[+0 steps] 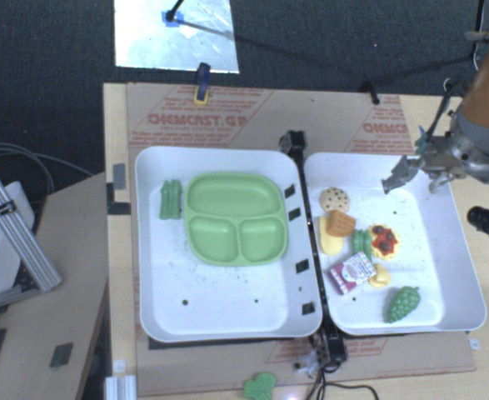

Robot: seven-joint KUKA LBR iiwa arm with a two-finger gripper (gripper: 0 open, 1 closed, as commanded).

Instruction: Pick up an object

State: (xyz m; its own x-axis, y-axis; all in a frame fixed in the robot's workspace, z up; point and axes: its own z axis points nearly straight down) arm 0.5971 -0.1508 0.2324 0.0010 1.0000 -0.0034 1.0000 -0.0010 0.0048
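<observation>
hand sits at approx 1 o'clock over the right bin, above its bare upper part, w/ arm coming in from 2 o'clock. one finger pokes toward 8 o'clock, another at the 3 o'clock side; nothing between them, but can't tell if open or closed from this angle.

task stuff is a toy-food cluster in the right bin's left half, approx 7 o'clock of the hand & apart from it: cookie at top, orange wedge just below, touching a yellow piece at its 7 o'clock. green piece at centre, pizza just at its 3 o'clock. red/white packet at 6 o'clock of the cluster, small yellow bit beside it. grapes lie alone toward 5 o'clock, near the bin's lower edge.

left bin holds a green tray, 3 compartments, approx centre; green beans at its 9 o'clock, just beside it, not touching.

both bins rest on a cardboard sheet on the surface. green toy at 6 o'clock, outside the bins.
</observation>
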